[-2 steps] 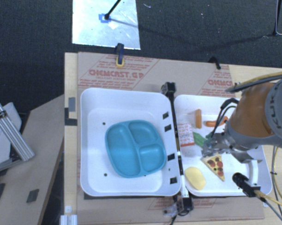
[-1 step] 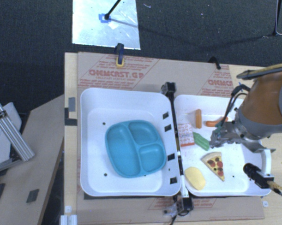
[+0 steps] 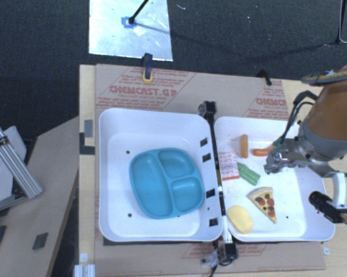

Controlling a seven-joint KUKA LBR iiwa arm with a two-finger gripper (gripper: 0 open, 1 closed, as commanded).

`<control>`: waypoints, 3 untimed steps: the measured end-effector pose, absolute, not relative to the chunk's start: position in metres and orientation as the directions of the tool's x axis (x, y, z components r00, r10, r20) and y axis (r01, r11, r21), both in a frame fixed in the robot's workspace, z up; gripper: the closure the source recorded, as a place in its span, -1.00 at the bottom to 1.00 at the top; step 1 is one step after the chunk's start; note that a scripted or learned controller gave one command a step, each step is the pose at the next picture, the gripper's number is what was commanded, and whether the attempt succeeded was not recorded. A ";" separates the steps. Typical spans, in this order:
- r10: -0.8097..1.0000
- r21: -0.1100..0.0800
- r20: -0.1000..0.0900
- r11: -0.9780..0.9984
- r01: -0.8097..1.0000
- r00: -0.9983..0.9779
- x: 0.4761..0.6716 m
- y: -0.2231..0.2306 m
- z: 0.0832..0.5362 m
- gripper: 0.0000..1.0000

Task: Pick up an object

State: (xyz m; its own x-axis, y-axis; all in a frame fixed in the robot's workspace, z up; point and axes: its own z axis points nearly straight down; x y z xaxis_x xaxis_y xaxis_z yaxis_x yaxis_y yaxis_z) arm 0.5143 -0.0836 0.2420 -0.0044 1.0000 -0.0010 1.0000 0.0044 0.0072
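Right beneath the gripper (image 3: 273, 165), in the right bin (image 3: 315, 231), lie a green piece (image 3: 248, 173), pizza slice (image 3: 264, 202) and carrot (image 3: 262, 151). Whether its fingers are spread or pressed together, I cannot tell. Grey, orange-banded arm (image 3: 333, 123) leans in over the bin's right edge, bare floor beside the slice.

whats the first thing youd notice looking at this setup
The bright blue divided plate stands out, lying alone in the left bin. Next comes the toy food scattered in the right bin: a pizza slice, a yellow lemon-like piece, a green piece and an orange hot dog. The gripper hangs above that bin's upper right.
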 end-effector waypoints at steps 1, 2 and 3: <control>1.000 0.006 -0.001 0.004 1.000 -0.004 0.516 -0.084 0.282 1.00; 1.000 0.001 0.002 0.009 1.000 -0.009 0.528 -0.030 0.260 1.00; 1.000 0.000 0.001 0.009 1.000 -0.009 0.532 0.017 0.245 1.00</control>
State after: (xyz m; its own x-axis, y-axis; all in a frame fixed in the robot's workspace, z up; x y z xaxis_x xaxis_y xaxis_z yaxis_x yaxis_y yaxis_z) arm 0.5317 0.0167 0.2449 -0.0091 1.0000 0.0014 1.0000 0.0091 0.0000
